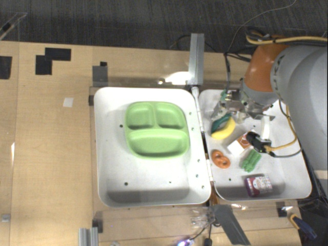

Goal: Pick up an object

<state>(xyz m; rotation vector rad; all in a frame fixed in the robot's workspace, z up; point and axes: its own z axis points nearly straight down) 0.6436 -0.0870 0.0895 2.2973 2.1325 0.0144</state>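
My gripper (229,108) hangs low over the far left part of the right bin (297,186), below the grey arm with its orange band. A yellow object with a dark green top (223,128) lies just in front of it, touching or nearly touching the gripper. Nearer the front lie an orange ring-shaped piece (221,159), a white block (236,147), a small reddish piece (244,141), a green ribbed object (251,161) and a dark purple packet (257,184).
The left bin (110,183) holds a green divided plate (156,128) at its centre. A metal post (197,60) stands at the back between the two bins. The bulky arm covers the right bin's far right corner.
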